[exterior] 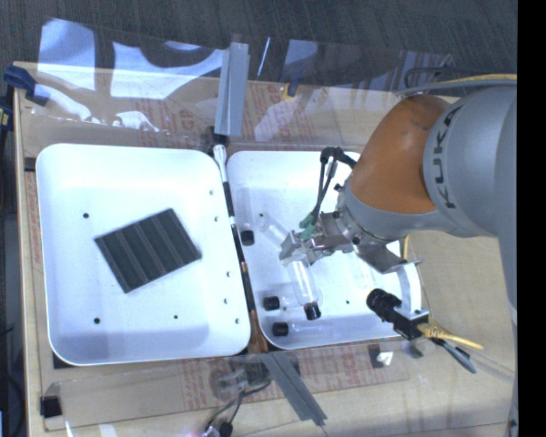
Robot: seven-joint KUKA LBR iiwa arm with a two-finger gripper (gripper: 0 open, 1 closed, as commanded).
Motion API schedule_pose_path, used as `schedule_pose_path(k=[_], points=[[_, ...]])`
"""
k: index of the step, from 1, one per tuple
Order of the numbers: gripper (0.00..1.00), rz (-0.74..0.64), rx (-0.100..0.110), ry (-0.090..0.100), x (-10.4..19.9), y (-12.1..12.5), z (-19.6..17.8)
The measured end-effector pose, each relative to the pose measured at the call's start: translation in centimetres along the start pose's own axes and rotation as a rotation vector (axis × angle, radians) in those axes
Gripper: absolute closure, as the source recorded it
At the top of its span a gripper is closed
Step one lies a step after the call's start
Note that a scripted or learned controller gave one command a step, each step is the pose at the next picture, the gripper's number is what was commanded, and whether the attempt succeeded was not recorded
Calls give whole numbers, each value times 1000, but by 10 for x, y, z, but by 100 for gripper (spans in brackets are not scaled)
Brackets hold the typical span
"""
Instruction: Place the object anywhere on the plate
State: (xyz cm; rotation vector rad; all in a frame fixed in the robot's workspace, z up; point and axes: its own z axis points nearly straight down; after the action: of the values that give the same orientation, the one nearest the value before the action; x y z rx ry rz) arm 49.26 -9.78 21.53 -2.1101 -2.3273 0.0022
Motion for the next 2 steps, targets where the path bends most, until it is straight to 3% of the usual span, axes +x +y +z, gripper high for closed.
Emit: schedule_pose_path(k=[1, 2], points=[[100, 78, 4, 2, 57, 69, 10], [100, -15, 3, 2, 140, 131, 25]])
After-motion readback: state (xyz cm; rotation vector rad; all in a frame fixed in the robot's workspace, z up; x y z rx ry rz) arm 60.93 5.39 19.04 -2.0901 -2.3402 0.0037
